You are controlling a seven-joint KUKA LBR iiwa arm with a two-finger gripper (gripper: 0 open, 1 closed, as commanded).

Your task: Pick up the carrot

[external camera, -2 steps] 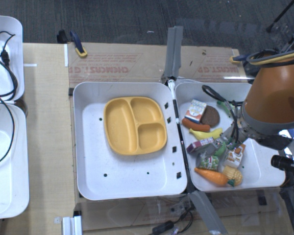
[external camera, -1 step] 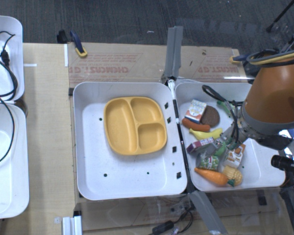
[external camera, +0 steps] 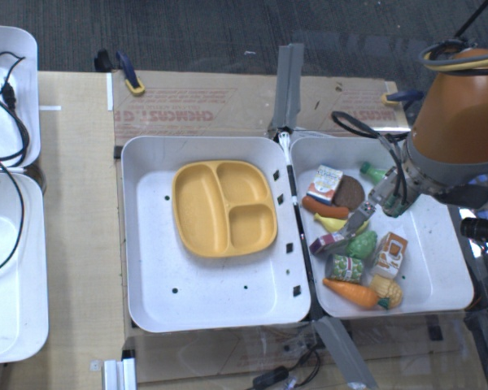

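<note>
The carrot (external camera: pixel 351 292) lies at the right bin's (external camera: pixel 439 299) near edge, touching the corn (external camera: pixel 388 292). The gripper (external camera: pixel 347 232) hovers above the pile — whether it grips anything cannot be told — and should descend squarely across the carrot's middle.

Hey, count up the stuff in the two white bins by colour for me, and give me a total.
Orange: 2, carrot and a sausage-like piece
Yellow: 3, plate, banana, corn
Green: 3, broccoli, can, bottle
Brown: 1, cookie
Printed cartons: 2
Purple: 1
Total: 12
</note>
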